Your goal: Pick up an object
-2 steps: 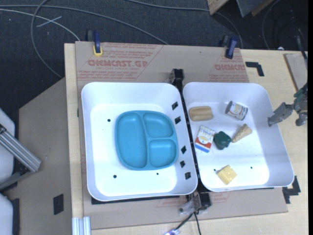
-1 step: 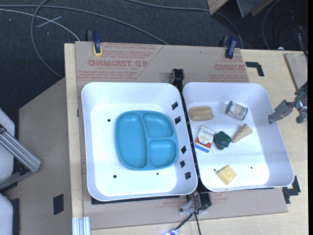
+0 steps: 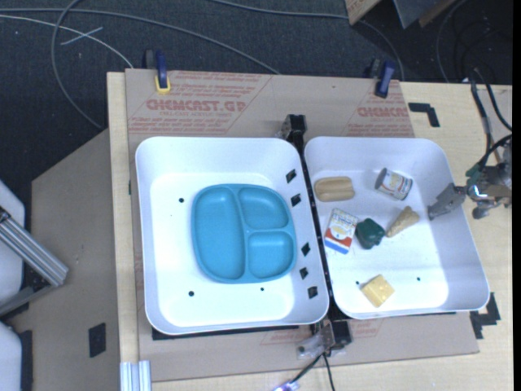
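A pale yellow block [image 3: 377, 290] lies closest, near the front edge of the right bin [image 3: 456, 279]. Beyond it, toward the middle of that bin, a small red, white and blue carton [image 3: 341, 230] sits just beside a dark green lump [image 3: 369, 234], which touches a tan cone-shaped piece [image 3: 402, 221] (its narrow end points up and to the right). Further back lie a tan oblong roll [image 3: 334, 189] and a small tin [image 3: 394, 184] tipped on its side. The left bin [image 3: 163, 251] holds a blue divided plate [image 3: 244, 232] with three compartments. The gripper [image 3: 446, 202] hangs at the right bin's right wall, near the cone piece but apart from it; nothing sits between its fingers, and whether they are spread or closed I cannot tell. Two clamps [image 3: 162, 72] pin the far edge of the board.
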Tool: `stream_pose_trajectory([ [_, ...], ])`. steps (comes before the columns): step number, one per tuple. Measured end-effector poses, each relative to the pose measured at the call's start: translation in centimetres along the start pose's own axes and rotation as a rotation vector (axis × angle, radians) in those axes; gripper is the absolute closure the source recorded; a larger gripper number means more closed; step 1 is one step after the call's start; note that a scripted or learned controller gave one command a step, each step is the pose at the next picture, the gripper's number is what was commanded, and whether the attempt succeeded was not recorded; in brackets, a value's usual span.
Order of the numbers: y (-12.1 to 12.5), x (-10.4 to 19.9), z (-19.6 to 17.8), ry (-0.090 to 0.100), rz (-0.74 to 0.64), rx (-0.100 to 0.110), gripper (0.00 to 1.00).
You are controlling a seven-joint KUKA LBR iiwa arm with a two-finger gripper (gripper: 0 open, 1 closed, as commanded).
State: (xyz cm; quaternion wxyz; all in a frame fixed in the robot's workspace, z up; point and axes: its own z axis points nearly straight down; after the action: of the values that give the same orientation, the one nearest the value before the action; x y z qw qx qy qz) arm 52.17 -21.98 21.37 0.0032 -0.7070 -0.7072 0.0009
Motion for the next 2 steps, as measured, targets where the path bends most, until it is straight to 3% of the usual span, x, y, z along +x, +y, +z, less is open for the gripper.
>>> stream_pose_trajectory([
  [2, 0.4, 0.5, 12.5, 0.003, -0.002, 0.001, 0.00],
])
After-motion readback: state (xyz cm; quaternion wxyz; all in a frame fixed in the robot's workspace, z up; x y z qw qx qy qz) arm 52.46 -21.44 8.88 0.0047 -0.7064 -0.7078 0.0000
